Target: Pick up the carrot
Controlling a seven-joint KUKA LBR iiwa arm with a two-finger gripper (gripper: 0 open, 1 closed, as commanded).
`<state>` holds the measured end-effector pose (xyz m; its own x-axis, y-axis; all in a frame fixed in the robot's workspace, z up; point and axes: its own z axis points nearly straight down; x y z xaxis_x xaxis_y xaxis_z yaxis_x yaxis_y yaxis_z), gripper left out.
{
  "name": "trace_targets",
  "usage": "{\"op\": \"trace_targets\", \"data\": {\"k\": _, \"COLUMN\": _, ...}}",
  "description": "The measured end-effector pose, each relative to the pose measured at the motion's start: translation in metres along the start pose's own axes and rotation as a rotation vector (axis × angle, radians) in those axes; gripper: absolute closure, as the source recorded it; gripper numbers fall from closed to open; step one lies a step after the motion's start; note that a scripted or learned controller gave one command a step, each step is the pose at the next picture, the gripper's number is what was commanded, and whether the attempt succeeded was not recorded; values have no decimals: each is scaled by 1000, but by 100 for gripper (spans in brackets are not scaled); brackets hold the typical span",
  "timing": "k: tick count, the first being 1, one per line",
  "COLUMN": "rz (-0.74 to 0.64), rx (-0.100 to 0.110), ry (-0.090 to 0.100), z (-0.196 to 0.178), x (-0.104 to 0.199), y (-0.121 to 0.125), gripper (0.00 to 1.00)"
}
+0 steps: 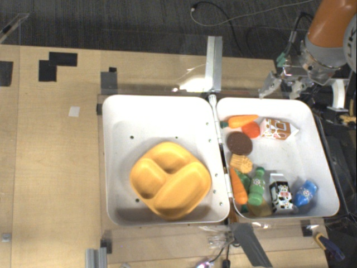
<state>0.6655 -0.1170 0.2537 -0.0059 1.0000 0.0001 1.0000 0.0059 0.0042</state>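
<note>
Your claw [281, 84] hangs just past the far rim of the right bin [318, 128], under the orange band [330, 15]. You can see its fingers spread apart, with nothing between them. Look down and left of the claw: the carrot [242, 120] lies in the near corner of that bin, touching a red ball [251, 130]. A small carton [277, 129] sits right below the claw. Farther down are a brown disc [240, 143], a green bottle [256, 186] and a blue toy [305, 193]. Way off to the claw's left, the other bin [117, 121] has a yellow dish [170, 179].
</note>
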Motion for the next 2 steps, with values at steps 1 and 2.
{"op": "trace_targets", "data": {"k": 1, "rz": 471, "rx": -14, "ry": 2, "z": 131, "x": 23, "y": 8, "gripper": 0}}
{"op": "trace_targets", "data": {"k": 2, "rz": 352, "rx": -9, "ry": 1, "z": 163, "x": 35, "y": -22, "gripper": 0}}
